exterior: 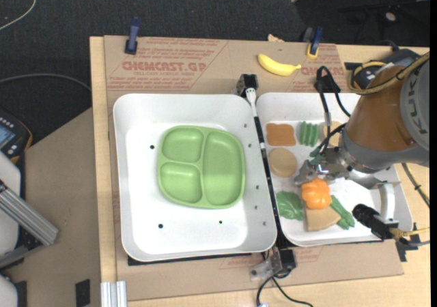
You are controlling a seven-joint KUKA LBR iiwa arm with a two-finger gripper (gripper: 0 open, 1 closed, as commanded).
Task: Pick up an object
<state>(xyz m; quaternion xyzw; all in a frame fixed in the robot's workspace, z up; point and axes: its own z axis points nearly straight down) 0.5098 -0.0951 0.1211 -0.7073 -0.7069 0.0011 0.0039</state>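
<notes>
The right bin (382, 193) holds several toy foods: a brown square slice (280, 134), green beans (311, 133), a tan round piece (283, 161), a green leafy piece (289, 205), an orange pepper (315, 194), a tan wedge (319, 220) and a green pod (342, 215). My gripper (313, 174) is low over the middle of this bin, right at the top edge of the orange pepper and just right of the tan round piece. The wrist hides how it meets the pepper.
The left bin (136, 162) carries a light green divided plate (202, 166). A yellow banana (278, 65) lies on the cardboard behind the right bin. Blue clamps (132, 37) stand at the bench's back edge. Cables (326, 94) run over the right bin's back.
</notes>
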